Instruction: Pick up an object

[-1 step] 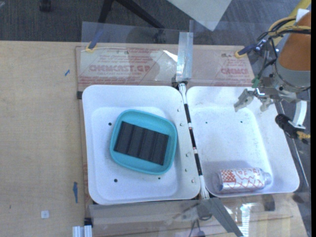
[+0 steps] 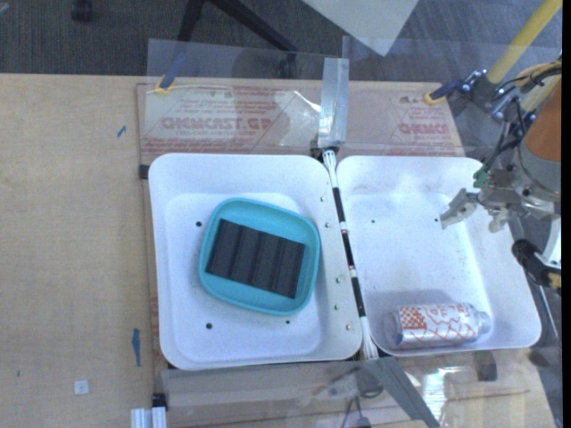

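- Pincer point(image 2: 475, 210): it hangs over the far right part of the right bin point(image 2: 406, 181), close to that bin's right wall. Its two pale fingers are spread apart, one reaching left at about point(image 2: 455, 208) and the other on the right, with nothing between them. So it stands open and grips nothing.
- Can point(image 2: 439, 323): a silver can with a red and white pattern lies on its side in the near right corner of the right bin, its long axis running left to right. It sits well apart from the pincer, nearer to the camera and a little to the left of it, with bare white bin floor between the two.
- Right bin: white and shallow, its floor speckled with small dark marks.
- Left bin point(image 2: 178, 194): it stands just beside the right bin, the two meeting along a middle seam. A teal tray point(image 2: 308, 239) rests in it, slightly turned, holding a dark ribbed block point(image 2: 256, 258) with several parallel sections.
- Arm point(image 2: 546, 127): grey with an orange band, it comes in from the right edge, with cables bundled around it.
- Bench point(image 2: 62, 239): light wood, with a clear plastic sheet bearing red lettering point(image 2: 219, 123) lying beyond the far side of both bins.
- Beyond the bench, on the far side, the dark legs of an office chair point(image 2: 223, 7) stand on grey carpet.
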Tool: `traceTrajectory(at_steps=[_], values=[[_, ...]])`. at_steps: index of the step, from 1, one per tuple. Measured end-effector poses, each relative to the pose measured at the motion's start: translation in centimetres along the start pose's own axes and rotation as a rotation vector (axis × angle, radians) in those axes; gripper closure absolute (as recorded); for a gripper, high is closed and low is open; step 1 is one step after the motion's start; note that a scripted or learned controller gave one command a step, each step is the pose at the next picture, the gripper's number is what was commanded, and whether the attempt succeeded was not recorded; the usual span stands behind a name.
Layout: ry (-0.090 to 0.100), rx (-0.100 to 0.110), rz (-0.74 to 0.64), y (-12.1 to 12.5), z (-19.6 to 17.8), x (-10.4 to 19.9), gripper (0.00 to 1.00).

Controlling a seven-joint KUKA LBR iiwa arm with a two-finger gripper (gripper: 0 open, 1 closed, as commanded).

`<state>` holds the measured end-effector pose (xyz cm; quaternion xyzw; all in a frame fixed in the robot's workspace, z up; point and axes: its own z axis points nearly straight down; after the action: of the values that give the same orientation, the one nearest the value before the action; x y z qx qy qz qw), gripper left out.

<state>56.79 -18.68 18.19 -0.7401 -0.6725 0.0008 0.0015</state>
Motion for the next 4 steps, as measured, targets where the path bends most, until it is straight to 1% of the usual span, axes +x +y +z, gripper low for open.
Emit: traceTrajectory(at_steps=[1, 2, 3, 4], values=[[-0.001, -0.001, -0.033, -8.9, 5.2, 5.2, 0.0], [-0.003, -0.008, -0.204, -9.4, 9.4, 7.5, 0.0], [-0.003, -0.005, -0.286, -9.2, 6.1, 4.1, 0.0], [-0.006, -0.013, -0.441, -9.2, 9.3, 7.4, 0.0]])
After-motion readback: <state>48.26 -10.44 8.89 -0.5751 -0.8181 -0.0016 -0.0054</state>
